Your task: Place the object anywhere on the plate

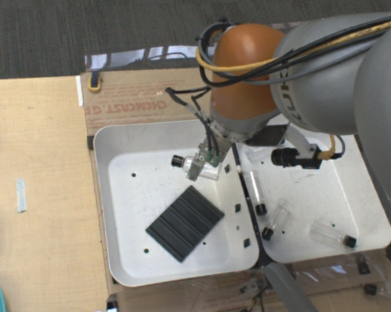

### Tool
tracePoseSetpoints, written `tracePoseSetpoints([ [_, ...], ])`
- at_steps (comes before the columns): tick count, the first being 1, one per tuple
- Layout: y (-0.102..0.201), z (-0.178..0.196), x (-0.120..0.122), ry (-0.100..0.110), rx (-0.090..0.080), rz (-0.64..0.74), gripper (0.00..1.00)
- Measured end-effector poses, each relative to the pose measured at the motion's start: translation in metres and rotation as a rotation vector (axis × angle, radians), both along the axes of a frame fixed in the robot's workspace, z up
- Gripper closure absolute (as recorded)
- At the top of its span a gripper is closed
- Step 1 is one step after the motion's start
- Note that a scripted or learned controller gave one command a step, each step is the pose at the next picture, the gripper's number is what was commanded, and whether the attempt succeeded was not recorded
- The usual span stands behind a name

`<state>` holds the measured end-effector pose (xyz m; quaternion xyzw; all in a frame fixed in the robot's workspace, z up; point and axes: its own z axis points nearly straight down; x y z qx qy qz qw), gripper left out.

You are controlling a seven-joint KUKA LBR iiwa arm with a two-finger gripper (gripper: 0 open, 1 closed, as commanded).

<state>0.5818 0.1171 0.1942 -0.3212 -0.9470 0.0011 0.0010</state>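
Note:
A black ribbed plate (pixel 185 223) lies flat in the left bin (pixel 117 192), turned at a slant. My gripper (pixel 206 163) hangs over the upper middle of that bin, under the orange wrist, above and just right of the plate's far corner. It is shut on a small clear vial (pixel 195 167) whose black cap (pixel 177 161) sticks out to the left. The vial is off the plate and clear of it.
The right bin (pixel 358 173) holds several more clear vials with black caps: one long one (pixel 252 188) by the divider, one (pixel 276 221) near the middle, one (pixel 331 235) at the front right. The arm's bulk covers the back of the right bin.

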Motion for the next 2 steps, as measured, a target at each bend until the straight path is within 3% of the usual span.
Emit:
tracePoseSetpoints([
  [1, 0.002, 0.088, -0.022, -0.003, 0.001, 0.334, 1.0],
  [2, -0.056, 0.03, -0.022, -0.002, 0.002, 0.366, 1.0],
])
